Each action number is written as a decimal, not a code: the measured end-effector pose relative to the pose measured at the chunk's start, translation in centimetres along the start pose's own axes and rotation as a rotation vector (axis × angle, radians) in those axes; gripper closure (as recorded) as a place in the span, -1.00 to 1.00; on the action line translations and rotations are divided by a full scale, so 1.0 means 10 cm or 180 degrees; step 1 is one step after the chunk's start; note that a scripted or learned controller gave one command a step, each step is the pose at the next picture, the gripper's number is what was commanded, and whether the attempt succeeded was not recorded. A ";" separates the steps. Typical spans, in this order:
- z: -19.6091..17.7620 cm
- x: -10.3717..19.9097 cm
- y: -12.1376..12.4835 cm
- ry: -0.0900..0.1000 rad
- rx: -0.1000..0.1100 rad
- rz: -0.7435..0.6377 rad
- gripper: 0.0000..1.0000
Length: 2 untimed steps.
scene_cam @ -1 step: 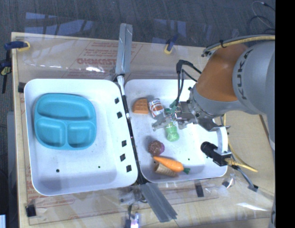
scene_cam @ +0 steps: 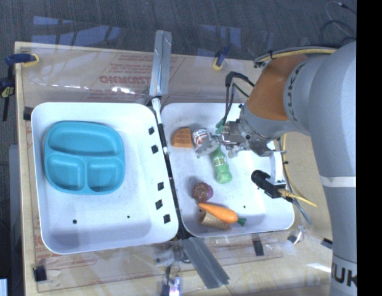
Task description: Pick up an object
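Claw (scene_cam: 211, 139) sits low in my right bin (scene_cam: 265, 217), at the cap end of one green bottle (scene_cam: 221, 167); I cannot tell whether it is open, closed or gripping anything. From left to right I count: one blue tray (scene_cam: 84, 156) in the left bin (scene_cam: 86, 236); then one orange block (scene_cam: 182, 137), one dark red ball (scene_cam: 202, 192), one carrot (scene_cam: 219, 213) and the bottle.

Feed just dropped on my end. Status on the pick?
Gripper low in right bin, between bread and green bottle. Grasp unclear. Carrot and dark ball lie nearer the front. Blue tray in left bin.
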<state>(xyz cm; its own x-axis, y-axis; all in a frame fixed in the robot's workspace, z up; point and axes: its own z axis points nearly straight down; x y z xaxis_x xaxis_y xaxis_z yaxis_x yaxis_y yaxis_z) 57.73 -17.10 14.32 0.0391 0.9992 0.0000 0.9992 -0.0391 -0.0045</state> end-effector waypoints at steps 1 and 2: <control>0.52 -0.25 0.35 0.0001 0.0000 0.0111 -1.00; 0.42 -0.24 0.35 0.0004 0.0002 0.0094 1.00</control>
<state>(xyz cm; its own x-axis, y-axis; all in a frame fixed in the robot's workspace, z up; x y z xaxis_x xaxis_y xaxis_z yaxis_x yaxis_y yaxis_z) 61.14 -19.58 10.12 0.0685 0.9976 0.0012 0.9976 -0.0685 -0.0052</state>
